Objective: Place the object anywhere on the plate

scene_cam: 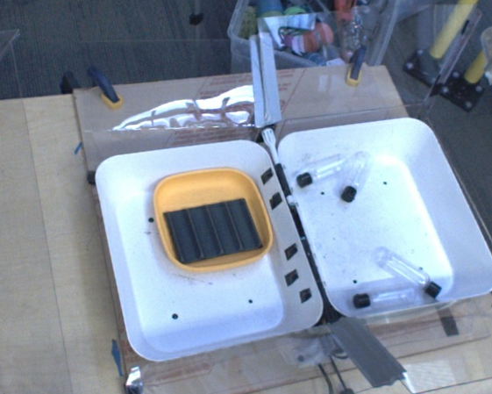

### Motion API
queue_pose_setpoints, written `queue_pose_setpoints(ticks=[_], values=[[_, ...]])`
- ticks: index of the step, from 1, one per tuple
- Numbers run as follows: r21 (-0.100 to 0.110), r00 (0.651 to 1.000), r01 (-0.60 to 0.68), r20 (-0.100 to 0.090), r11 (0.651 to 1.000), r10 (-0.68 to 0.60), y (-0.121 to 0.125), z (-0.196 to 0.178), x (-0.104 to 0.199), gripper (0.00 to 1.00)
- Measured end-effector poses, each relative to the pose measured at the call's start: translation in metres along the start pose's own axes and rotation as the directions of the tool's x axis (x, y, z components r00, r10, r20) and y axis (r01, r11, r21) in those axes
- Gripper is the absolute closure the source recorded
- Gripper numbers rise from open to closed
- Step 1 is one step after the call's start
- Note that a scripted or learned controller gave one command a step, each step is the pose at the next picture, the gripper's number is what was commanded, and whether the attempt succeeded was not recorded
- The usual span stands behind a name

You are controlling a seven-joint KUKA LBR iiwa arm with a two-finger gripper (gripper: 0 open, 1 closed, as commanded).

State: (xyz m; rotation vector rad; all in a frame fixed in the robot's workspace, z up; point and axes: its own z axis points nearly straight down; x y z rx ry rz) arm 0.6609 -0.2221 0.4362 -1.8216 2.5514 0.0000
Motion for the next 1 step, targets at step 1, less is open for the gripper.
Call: queue_pose_setpoints(ticks=[1], values=[[-0.003,0.994,0.106,-0.001,0.994,-0.106,0.0303,0.1094,0.0109,1.00]])
